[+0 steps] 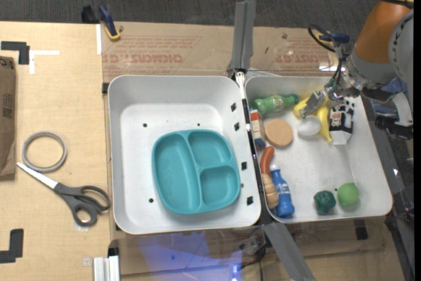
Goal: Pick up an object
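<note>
My gripper [327,97] hangs low over the back of the right bin [368,161], reaching in from the right under the orange-banded wrist. Directly beneath and beside it lies a yellow banana [323,123], with a white carton [341,123] to its right and a white egg-shaped piece [307,129] to its left. A green bottle [276,104] lies at the back left of the bin, and a tan round disc [279,133] sits in front of it. Nothing is visibly lifted off the bin floor.
Along the right bin's left wall lie a red sausage [266,159] and a blue bottle [282,193]. A dark green ball [323,201] and a light green ball [348,195] sit at its front right. The left bin [131,115] holds a teal divided plate [196,171]. Scissors [72,194] and a tape ring [44,151] lie on the bench.
</note>
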`<state>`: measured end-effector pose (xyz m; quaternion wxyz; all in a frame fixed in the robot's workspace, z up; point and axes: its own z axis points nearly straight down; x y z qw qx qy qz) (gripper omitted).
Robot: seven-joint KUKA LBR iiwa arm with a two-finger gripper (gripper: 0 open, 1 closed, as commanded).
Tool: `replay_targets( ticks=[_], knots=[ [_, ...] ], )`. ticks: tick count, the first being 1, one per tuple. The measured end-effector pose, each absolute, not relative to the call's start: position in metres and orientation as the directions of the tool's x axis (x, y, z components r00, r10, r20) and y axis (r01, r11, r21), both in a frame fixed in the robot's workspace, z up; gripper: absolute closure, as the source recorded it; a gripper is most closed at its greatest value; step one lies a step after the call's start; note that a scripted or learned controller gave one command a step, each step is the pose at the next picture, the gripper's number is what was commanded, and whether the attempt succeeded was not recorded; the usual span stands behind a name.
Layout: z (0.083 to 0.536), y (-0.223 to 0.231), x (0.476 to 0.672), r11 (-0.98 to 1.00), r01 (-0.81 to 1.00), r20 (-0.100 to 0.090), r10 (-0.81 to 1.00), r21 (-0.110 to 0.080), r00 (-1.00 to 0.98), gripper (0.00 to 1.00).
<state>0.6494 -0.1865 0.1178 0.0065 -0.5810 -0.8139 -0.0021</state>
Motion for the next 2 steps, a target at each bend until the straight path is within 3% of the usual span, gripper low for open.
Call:
replay_targets(
  ticks=[1,2],
  knots=[
    [0.092,-0.130,0.659,0.188,0.982,-0.002,0.982,-0.002,-0.188,0.00],
    [0.102,-0.130,0.659,0.192,0.981,-0.007,0.981,-0.001,-0.192,1.00]
  ],
)
